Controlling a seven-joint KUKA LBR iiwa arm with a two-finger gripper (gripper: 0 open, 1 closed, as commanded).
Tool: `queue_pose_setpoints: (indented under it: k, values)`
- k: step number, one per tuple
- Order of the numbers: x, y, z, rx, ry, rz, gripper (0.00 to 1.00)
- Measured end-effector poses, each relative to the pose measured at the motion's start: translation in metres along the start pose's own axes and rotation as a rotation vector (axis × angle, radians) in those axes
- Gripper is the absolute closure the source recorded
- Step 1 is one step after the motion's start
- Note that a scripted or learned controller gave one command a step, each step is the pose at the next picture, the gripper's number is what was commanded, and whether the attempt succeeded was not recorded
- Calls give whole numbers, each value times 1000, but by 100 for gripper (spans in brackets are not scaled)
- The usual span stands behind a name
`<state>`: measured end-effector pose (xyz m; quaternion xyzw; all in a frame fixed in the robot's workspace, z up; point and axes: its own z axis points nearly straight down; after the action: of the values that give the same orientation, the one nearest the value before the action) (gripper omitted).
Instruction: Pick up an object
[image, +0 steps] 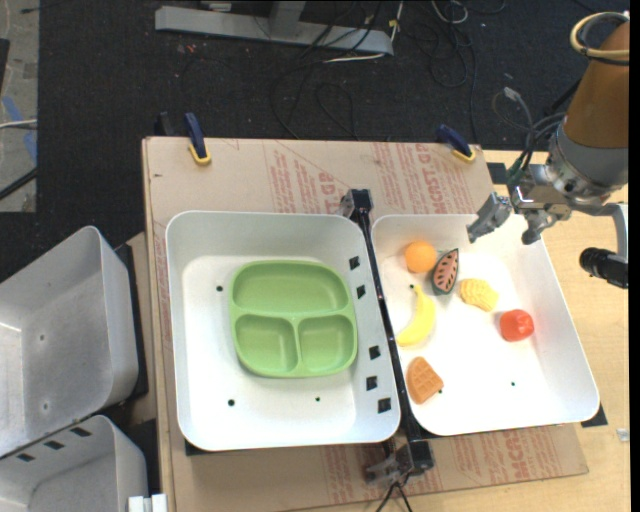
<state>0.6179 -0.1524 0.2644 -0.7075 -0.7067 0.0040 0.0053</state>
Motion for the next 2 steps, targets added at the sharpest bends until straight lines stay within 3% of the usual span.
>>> queue_pose_setpoints:
  k: [1,2]
  values:
    - [1,2,-8,-14,-2,-3,0]
    - [3,5,55,-10,-2,-1,0]
